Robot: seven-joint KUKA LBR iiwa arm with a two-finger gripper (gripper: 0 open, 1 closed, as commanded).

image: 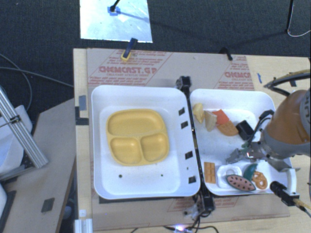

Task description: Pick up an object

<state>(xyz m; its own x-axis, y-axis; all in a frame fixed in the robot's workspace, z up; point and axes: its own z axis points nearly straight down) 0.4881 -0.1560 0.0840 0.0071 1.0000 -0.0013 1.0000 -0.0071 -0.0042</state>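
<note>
The right white bin holds several small toy foods. A yellow piece, a beige piece and an orange-red piece lie at its back, with a black block beside them. Along the front lie an orange cracker, a white ring, a spotted brown oval, a teal item and a pretzel. My gripper hangs low over the bin's middle, just behind the white ring and the teal item. The wrist hides what lies under it.
The left white bin holds a yellow divided plate. A black divider runs between the two bins. The arm's orange band covers the right bin's right side. Cardboard lies under both bins.
</note>
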